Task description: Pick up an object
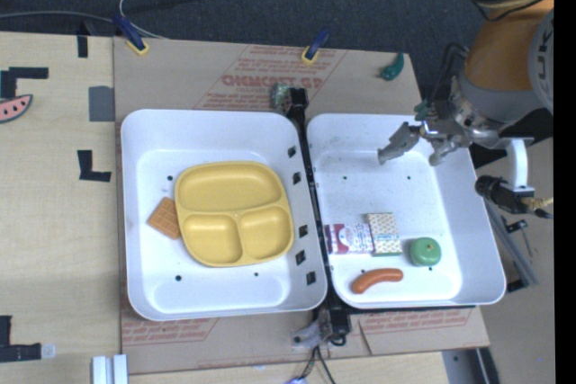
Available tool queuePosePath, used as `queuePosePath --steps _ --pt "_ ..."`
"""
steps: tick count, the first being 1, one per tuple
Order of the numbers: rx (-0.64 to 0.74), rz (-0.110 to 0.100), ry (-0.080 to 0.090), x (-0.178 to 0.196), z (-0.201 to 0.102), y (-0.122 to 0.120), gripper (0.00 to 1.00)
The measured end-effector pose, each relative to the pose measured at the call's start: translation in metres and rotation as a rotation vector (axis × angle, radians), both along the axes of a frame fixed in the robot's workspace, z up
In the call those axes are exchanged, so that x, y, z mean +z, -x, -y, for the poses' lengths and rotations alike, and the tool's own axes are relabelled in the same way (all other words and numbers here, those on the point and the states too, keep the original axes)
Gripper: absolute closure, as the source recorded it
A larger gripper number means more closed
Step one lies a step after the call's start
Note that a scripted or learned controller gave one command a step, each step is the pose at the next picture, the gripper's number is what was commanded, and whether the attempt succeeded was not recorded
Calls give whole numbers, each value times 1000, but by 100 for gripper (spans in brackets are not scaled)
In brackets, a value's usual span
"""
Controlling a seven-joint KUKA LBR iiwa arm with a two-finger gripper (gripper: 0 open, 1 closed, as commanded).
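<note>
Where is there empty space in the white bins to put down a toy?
The right bin is bare across its middle and back, between the gripper and the small box. Its front is crowded: packet, green ball, sausage. In the left bin, the yellow tray fills the middle; only strips along its walls stay bare.

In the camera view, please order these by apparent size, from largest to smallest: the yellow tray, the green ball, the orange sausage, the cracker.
1. yellow tray, by far the largest
2. cracker, partly hidden under the tray, so unsure
3. orange sausage and green ball, which look alike in size
</note>
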State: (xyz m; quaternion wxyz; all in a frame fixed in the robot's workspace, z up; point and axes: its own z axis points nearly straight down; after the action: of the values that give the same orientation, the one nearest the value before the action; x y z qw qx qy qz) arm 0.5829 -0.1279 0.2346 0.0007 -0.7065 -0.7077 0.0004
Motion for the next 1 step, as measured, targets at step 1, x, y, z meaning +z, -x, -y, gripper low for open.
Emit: queuePosePath --steps 1 --pt "-1 1 -1 -149 0 29 0"
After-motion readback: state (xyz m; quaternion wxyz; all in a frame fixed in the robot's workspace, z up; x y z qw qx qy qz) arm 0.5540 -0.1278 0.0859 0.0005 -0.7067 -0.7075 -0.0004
